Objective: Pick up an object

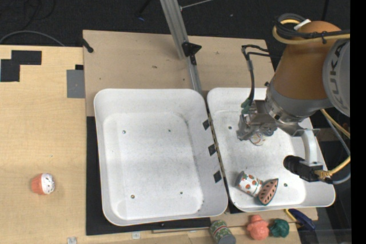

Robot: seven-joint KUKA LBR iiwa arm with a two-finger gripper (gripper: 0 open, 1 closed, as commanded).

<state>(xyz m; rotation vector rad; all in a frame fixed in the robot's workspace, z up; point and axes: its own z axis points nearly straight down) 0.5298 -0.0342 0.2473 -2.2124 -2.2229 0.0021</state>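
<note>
My gripper (pixel 252 132) hangs low over the middle of the right bin (pixel 229 101), under the grey and orange arm that comes in from the right. A small pale round thing (pixel 258 139) lies right at its tip, partly hidden. Near the bin's front lie a white cup with red dots (pixel 249 183) on its side and a brown shell-like piece (pixel 267 191) touching it.
The left bin (pixel 150 154) sits beside the right one, joined by black clips. A red and white ball (pixel 43 184) rests on the wooden bench far left. A dark can (pixel 220 231), a pink toy (pixel 258 227) and a green toy (pixel 279 228) lie beyond the front rim.
</note>
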